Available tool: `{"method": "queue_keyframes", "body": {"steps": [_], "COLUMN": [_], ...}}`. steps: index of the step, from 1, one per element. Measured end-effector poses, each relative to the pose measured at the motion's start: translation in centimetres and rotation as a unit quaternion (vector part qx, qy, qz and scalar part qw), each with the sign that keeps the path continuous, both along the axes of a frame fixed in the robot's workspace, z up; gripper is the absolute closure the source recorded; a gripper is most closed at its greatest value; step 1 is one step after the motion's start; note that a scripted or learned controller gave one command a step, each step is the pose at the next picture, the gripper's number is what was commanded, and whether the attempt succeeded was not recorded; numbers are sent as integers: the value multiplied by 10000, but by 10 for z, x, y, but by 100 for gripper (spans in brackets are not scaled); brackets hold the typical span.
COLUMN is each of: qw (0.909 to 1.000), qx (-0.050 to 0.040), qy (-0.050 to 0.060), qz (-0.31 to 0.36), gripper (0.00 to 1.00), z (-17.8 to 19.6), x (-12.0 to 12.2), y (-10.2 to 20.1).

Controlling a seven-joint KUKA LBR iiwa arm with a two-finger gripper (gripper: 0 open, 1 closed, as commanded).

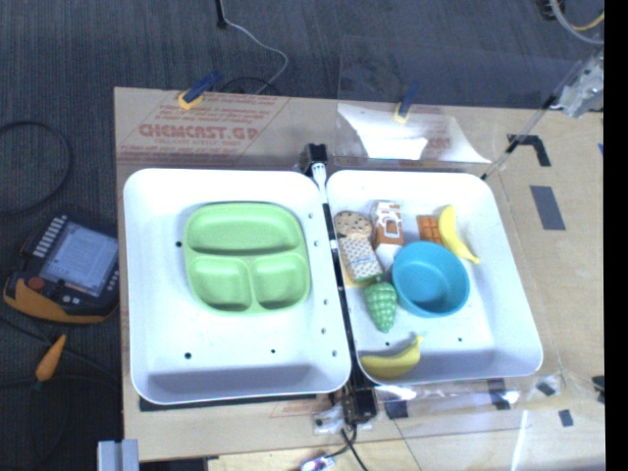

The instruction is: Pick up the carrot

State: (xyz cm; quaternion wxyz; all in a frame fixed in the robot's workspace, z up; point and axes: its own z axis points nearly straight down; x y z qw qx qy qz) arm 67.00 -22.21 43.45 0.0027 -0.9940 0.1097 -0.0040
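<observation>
Gripper state is something we cannot tell from this view, released or clenched, so we treat it as carrying nothing. The carrot (pixel 428 228), as we read it, is the small orange piece in the right bin (pixel 510 297). It sits toward that bin's far edge, touching a yellow banana (pixel 453 232) on its right and just beside a printed snack box (pixel 388 222) on its left. A blue bowl (pixel 432 281) sits just on its near side. It looks short and blocky, and we cannot make out its long axis. Since the arm comes in from the right, we judge the reach must cross the bin's right wall and descend into a tight pocket. The banana and the bowl rim could easily be caught instead. The left bin (pixel 147 361) holds a green divided plate (pixel 245 255), well apart from all this.
</observation>
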Motion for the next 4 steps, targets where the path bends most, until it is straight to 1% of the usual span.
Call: {"method": "queue_keyframes", "body": {"steps": [1, 2, 3, 4], "qw": [9984, 9995, 9960, 9644], "qx": [35, 0, 38, 42], "qy": [95, -25, 105, 74], "qz": [-550, -312, -888, -2645], "gripper": [100, 100, 100, 100], "z": [-100, -12, -135, -155], "x": [-1, 0, -2, -1], "y": [51, -2, 2, 48]}}
